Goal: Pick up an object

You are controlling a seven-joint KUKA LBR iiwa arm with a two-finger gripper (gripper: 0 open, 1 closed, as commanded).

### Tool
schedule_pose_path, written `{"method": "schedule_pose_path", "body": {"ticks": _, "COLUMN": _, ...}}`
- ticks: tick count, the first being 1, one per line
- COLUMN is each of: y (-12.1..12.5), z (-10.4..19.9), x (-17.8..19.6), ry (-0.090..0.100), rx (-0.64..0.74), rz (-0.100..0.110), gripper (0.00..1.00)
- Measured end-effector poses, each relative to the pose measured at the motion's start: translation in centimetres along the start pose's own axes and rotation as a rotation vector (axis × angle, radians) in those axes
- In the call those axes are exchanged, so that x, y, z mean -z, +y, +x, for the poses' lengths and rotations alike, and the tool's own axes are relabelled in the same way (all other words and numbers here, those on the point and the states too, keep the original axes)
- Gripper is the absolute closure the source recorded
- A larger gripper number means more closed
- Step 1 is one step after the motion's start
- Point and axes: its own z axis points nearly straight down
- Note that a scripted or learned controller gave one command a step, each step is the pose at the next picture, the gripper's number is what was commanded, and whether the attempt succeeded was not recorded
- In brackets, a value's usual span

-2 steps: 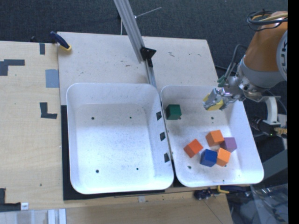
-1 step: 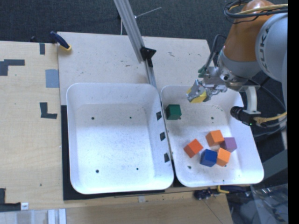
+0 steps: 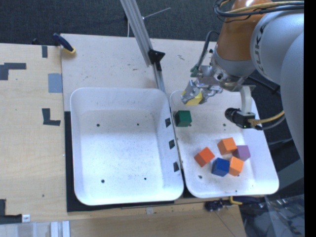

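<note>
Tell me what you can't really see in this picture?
- Yellow thing at the gripper: camera view, blurred and partly covered by the gripper, so its shape is unclear.
- Blue block: orange blocks overlap it.
- Right bin: the arm covers its far corner.

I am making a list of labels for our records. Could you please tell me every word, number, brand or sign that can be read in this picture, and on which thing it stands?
None: no readable word, number or brand shows anywhere.
The grey tape pieces on the bench are blank marks, not letters.
The green block, the other coloured blocks and both white bins carry no print.
The arm shows no legible label.
</note>
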Motion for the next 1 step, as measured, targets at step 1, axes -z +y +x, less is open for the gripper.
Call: {"method": "schedule_pose_path", "body": {"ticks": 1, "y": 1.94, "z": 4.99, "x": -1.86, "ry": -0.002, "rx": -0.001, "rz": 0.001, "gripper": 1.0}}
